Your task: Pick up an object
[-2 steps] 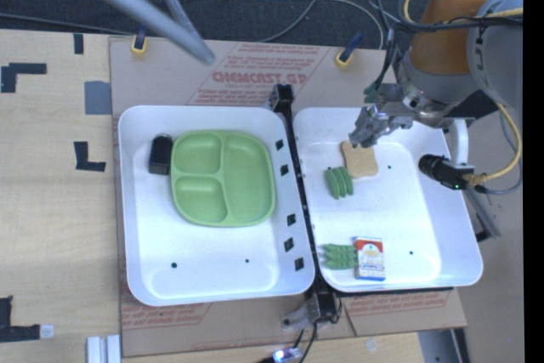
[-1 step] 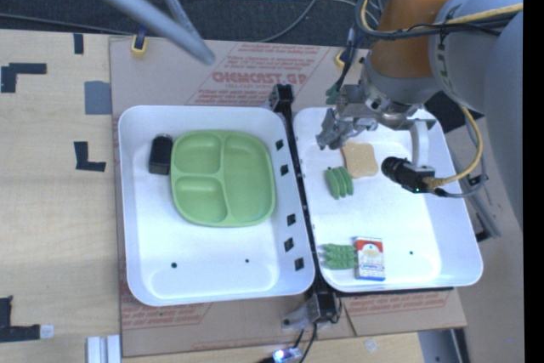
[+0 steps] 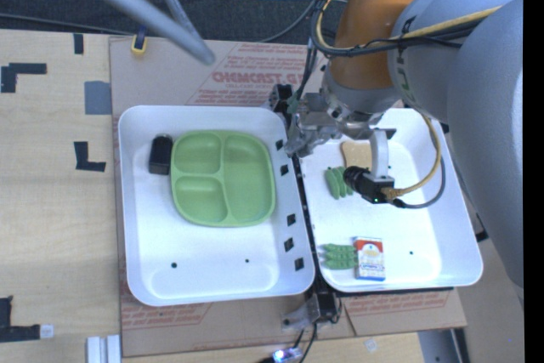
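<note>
Grey metal and an orange band are seen at the right, where the arm (image 3: 442,55) is reached in over the two white bins. The pincer (image 3: 296,138) is placed low at the back of the right bin (image 3: 442,251), right against the wall shared with the left bin (image 3: 136,208). Whether the pincer is open or closed cannot be told from this angle; its tip is lost among the dark fittings.

Just beside the pincer, on the right bin's floor, a tan slab (image 3: 357,153) is seen, partly covered by the wrist. A green ridged piece (image 3: 337,181) is found just in front of that. Nearer the front edge, a second green ridged piece (image 3: 337,256) is laid touching a small red-and-white box (image 3: 369,258).

Over in the left bin, a green divided plate (image 3: 223,179) is set flat in the middle, and a black block (image 3: 160,155) is tucked against its left rim. Both bins are carried on a cardboard sheet (image 3: 246,72), which is spread on the wooden table (image 3: 51,208).
</note>
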You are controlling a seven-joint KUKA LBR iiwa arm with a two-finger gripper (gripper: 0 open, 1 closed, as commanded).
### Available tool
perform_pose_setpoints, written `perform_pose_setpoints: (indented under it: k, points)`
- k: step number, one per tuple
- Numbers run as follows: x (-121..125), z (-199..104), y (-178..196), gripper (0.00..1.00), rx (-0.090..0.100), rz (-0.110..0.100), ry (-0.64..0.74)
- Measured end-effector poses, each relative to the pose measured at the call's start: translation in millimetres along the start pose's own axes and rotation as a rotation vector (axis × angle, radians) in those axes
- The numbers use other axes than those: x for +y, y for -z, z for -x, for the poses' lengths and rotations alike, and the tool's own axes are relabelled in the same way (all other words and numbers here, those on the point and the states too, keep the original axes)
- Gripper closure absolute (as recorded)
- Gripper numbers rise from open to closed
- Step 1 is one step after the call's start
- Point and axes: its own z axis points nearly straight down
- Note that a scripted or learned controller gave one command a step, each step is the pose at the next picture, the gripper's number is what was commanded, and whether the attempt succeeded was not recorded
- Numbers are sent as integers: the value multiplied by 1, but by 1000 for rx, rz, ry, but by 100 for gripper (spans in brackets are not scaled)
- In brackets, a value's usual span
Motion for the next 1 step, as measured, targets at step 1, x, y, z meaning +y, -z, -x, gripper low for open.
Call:
perform_pose_setpoints:
  k: [1]
  points:
    - [-12,-50,-10,100,0,-1,0]
